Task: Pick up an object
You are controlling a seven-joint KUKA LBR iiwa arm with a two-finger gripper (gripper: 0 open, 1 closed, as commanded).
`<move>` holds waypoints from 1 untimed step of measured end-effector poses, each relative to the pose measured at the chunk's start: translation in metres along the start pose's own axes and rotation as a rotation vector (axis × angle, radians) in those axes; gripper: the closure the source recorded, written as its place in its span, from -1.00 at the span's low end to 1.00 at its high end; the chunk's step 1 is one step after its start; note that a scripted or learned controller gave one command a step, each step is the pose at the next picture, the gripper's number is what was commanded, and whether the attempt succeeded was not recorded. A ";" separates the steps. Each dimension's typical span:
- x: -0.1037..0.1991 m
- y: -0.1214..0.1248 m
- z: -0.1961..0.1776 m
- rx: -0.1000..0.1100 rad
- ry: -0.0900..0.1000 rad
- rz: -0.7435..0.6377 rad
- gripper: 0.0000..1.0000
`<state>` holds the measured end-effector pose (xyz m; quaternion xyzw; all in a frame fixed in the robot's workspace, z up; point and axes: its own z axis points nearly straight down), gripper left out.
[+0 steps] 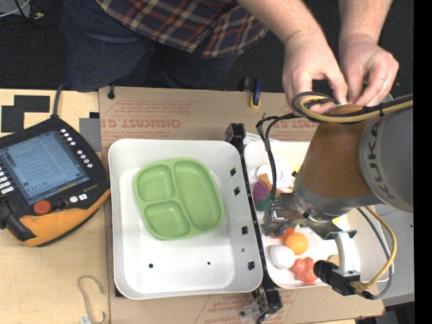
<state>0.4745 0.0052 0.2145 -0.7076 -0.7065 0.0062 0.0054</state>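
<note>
The arm's orange and grey wrist (341, 164) hangs over the right bin (378, 248) and hides most of it. My gripper (279, 217) reaches down at the bin's left side, just above a small pile of toy foods. An orange ball (295, 241) lies right below it, with a white egg (281, 256) and a red piece (304, 269) nearer the front. A purple item (260, 192) and a small orange piece (266, 179) lie just behind the gripper. Nothing shows between the gripper's tips.
The left bin (135, 262) holds a green divided plate (179, 198). A person's hands (337, 69) handle the cables at the top of the arm. A teach pendant (47, 174) lies left of the bins. The dividing wall (246, 208) runs close to the gripper's left.
</note>
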 end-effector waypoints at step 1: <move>0.014 -0.005 -0.005 0.006 0.002 0.000 1.00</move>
